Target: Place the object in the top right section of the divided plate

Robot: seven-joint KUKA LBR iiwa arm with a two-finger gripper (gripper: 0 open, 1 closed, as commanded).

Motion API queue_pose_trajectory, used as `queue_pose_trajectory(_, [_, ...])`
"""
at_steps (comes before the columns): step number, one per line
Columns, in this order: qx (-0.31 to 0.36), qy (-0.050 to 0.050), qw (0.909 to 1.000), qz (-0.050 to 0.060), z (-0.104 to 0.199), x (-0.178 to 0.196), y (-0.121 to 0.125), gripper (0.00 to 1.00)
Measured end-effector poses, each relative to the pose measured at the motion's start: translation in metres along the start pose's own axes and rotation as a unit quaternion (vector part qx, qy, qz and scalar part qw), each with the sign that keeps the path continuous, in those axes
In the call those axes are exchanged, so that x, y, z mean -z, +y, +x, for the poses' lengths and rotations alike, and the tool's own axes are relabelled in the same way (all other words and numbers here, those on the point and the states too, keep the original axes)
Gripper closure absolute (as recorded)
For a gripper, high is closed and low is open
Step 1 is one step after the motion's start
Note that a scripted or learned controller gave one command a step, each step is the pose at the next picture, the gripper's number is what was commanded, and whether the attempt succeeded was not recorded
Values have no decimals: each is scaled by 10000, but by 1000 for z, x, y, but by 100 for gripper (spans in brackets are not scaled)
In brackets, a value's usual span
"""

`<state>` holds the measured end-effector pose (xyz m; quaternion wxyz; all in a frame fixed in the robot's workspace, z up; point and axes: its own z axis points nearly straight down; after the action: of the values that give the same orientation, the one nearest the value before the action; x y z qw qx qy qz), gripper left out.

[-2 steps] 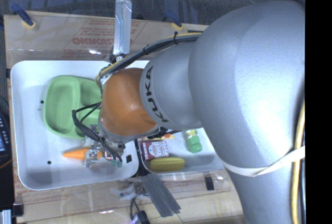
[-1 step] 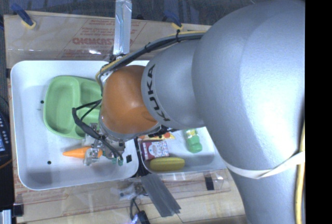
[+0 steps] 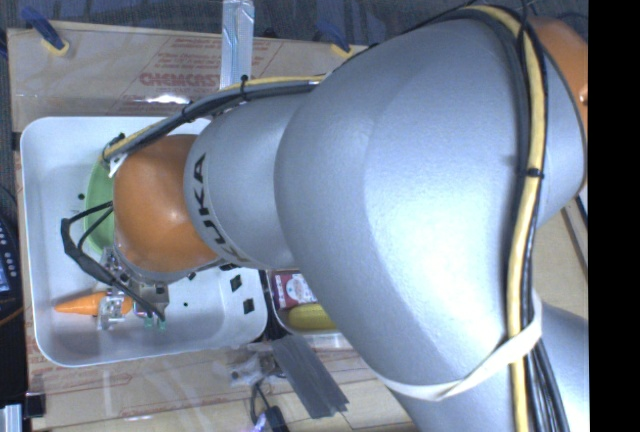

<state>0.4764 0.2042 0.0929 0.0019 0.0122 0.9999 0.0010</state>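
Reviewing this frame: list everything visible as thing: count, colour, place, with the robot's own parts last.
bin: one seen, white, left half of the bench, mostly under the arm.
divided plate: one, green, a sliver at the bin's upper left, behind the orange band.
carrot-shaped object: one, orange, lower left of the bin, next to the gripper.
box: one, dark red with white label, lower centre, mostly hidden.
yellow object: one, just below the box, partly hidden.
cardboard sheet: one, tan with red print, under the bin.
clamps: two seen, blue, on the cardboard's top edge.
arm: one, grey with orange band, from the right.
gripper: one, beside the carrot-shaped object; too blurred to judge.
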Motion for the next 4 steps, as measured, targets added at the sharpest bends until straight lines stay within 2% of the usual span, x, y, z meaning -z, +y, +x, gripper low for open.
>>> queue_pose_trajectory(1, [-1235, 23, 9923, 16, -1, -1, -48, 100])
queue_pose_trajectory(2, [745, -3, 9972, 9, -5, 158, -117, 100])
queue_pose_trajectory(3, [746, 0, 9972, 7, -5, 158, -117, 0])
queue_pose_trajectory(4, [1741, 18, 9847, 1, -18, 0, -60, 0])
